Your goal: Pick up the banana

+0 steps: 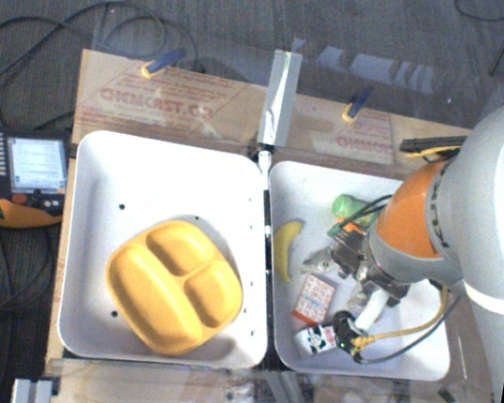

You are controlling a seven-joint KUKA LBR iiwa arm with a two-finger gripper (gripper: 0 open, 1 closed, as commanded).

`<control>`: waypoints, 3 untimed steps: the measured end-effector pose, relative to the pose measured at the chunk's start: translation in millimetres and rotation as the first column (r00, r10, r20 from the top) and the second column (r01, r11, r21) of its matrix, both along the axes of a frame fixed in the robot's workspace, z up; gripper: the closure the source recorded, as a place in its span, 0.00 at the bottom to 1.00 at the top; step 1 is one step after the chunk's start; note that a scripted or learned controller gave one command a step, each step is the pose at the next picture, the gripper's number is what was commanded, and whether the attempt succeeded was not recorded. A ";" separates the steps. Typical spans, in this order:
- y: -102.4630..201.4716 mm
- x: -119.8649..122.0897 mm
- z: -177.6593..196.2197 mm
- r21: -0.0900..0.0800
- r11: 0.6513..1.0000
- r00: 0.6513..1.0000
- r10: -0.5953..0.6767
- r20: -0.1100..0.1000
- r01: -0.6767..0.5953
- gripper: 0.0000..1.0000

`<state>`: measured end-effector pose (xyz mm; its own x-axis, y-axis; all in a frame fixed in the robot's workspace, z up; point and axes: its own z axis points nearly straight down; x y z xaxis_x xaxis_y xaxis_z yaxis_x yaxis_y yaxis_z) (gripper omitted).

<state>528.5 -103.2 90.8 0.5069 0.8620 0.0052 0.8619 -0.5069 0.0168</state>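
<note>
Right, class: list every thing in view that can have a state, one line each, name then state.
banana: lying flat by the right bin's left wall, not held.
yellow divided plate: lying in the left bin, nothing on it.
green thing: lying in the right bin, partly hidden.
red-and-white packet: lying flat.
handheld screen: lit.
tool: over the right bin, apart from the banana.

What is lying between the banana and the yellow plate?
No object. The camera view shows only bare floor of the left bin and the two bins' adjoining walls between the banana and the yellow plate.
</note>
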 end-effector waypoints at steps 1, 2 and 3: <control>-55.1 39.9 102.2 0.000 0.979 0.979 0.204 -0.022 -0.204 0.00; 9.8 -31.0 43.5 0.007 0.974 0.974 0.225 -0.023 -0.225 0.00; -3.4 -11.6 -0.6 0.002 0.897 0.897 0.442 -0.011 -0.442 0.00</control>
<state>516.9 -106.6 90.2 0.0731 0.9973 0.0013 0.9973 -0.0732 0.0063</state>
